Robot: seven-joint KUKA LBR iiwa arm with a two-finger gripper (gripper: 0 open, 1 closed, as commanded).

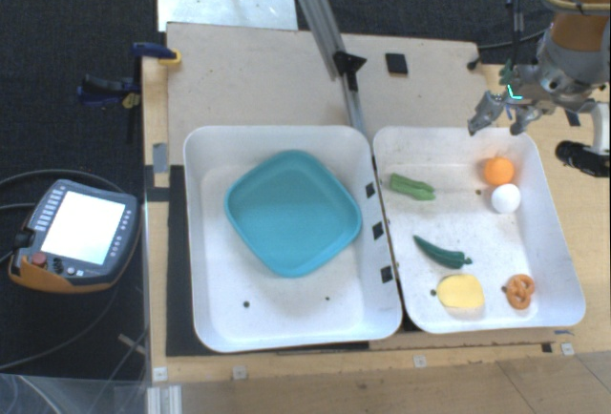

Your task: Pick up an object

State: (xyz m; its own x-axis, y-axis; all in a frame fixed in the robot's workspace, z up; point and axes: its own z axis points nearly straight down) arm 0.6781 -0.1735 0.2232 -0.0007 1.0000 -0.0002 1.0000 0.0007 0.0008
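While the gripper (500, 116) hangs over the far rim of the right bin (557, 240), its two fingers are spread apart with nothing between them. Open white floor lies below it, between the far wall and the nearest things. The grey arm (573, 31) with its orange band comes in from the right edge.

Just nearer than the gripper an orange ball (498, 171) sits touching a white ball (505, 198). A light green pod (411, 186) lies toward the bin's left wall, and a dark green pepper (441, 253) lies slantwise near the middle. Along the near wall rest a pale yellow piece (461, 292) and, apart to its right, a small brown pretzel (520, 291). All lie flat, with gaps of bare floor around most of them.

A tilted teal plate (293, 211) takes up the middle of the left bin (212, 298). A metal pole (320, 16) slants down to the bins' shared far corner. A pendant (74, 236) lies off the bench at left.
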